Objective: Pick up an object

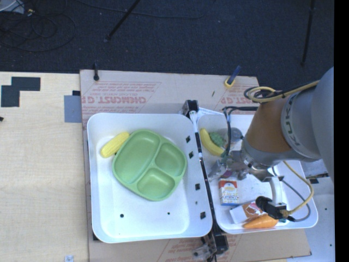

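The arm [283, 127] is seen reaching into the right bin [305, 220] from the right, with the end effector [232, 165] lowered near the bin's upper left part; its state cannot be told. Just beside it a banana [207, 142] and a green item [218, 140] are seen. A small carton [228, 192] and a carrot [260, 222] lie nearer the front. A green divided plate [150, 164] and yellow corn [114, 144] are held in the left bin [109, 217].
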`<action>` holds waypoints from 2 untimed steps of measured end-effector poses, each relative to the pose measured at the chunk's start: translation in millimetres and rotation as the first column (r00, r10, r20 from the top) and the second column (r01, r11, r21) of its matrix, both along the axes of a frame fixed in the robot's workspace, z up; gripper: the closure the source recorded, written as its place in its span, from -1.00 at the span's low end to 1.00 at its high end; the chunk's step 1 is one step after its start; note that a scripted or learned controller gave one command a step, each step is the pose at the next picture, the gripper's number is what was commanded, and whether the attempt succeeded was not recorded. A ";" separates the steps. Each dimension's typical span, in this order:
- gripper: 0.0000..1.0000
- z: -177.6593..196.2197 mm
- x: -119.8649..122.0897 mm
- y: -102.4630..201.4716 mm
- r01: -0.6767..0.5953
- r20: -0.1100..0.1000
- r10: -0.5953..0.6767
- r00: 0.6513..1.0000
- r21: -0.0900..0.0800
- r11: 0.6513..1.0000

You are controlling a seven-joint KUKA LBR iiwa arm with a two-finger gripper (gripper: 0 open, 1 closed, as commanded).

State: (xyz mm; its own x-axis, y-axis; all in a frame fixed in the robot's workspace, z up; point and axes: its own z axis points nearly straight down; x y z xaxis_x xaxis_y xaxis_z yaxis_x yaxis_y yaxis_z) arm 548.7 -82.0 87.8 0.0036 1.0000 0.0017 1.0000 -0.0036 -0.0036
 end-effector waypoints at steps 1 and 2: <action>-1.00 -0.4 30.3 -0.2 -0.002 0.001 0.002 1.000 0.000 1.000; 1.00 9.9 30.5 -1.1 0.001 0.000 -0.001 1.000 0.001 1.000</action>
